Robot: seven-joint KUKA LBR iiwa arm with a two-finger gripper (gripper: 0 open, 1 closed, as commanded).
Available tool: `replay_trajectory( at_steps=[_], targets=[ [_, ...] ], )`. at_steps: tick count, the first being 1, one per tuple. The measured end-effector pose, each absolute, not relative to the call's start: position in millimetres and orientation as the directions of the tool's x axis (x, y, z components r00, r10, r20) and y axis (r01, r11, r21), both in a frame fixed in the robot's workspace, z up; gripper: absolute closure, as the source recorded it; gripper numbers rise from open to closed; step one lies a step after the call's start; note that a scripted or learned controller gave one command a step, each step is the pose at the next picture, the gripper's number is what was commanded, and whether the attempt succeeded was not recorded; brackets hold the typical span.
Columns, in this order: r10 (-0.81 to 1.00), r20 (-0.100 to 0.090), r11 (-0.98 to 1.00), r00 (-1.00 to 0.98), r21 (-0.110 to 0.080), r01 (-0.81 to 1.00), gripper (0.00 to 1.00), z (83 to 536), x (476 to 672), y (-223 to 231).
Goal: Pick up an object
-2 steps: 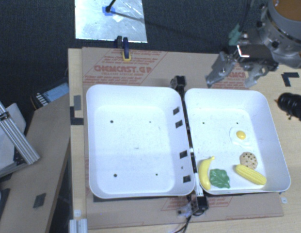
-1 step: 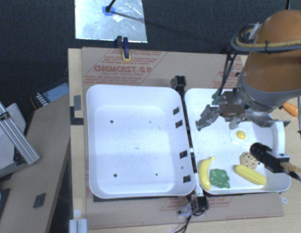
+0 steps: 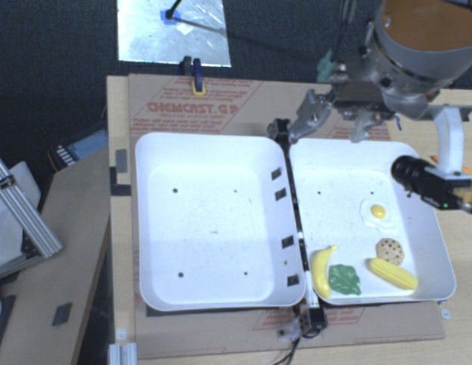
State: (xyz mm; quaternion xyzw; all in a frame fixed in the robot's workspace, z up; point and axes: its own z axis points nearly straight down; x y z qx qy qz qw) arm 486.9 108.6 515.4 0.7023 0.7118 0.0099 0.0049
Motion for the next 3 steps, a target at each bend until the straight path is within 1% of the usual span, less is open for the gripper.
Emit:
replay_trajectory(
  at_steps=[1,2,3],
  targets=[
    [1.0,0.001,0.005,-0.005,0.004,1.0,0.0,536,486.6,107],
    [1.0,0.002,0.01,-0.01,0.006,1.0,1.0,547,486.9,108],
    [1.0,-0.004,-0.003,0.003,-0.013,1.0,1.0,371,495.2,72]
  ],
)
